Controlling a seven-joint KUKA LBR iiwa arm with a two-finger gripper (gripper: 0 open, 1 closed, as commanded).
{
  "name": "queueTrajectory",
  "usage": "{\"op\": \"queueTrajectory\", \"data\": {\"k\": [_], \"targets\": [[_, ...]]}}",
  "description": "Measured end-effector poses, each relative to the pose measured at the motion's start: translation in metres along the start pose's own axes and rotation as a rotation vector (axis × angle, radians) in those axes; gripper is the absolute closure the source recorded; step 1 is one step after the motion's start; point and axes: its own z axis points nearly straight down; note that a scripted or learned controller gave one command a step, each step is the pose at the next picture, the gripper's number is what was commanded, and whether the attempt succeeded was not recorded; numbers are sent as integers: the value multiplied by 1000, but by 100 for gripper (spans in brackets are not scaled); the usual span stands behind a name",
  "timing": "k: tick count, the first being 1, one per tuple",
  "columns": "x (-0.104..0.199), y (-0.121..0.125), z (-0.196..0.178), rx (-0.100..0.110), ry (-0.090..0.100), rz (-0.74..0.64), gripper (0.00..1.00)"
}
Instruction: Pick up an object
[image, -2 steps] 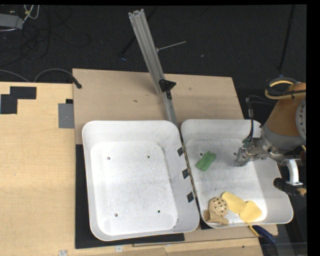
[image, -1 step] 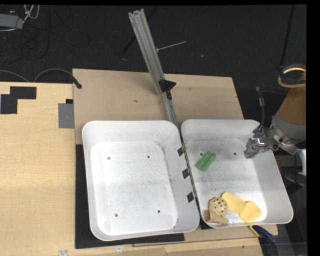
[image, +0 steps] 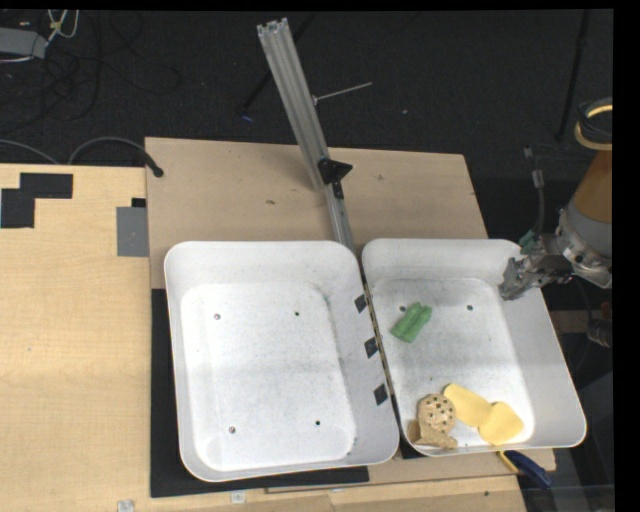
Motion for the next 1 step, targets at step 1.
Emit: {"op": "queueTrajectory", "data": {"k": [1], "targets": [[-1, 1, -44, 0, 0, 0, 100]]}}
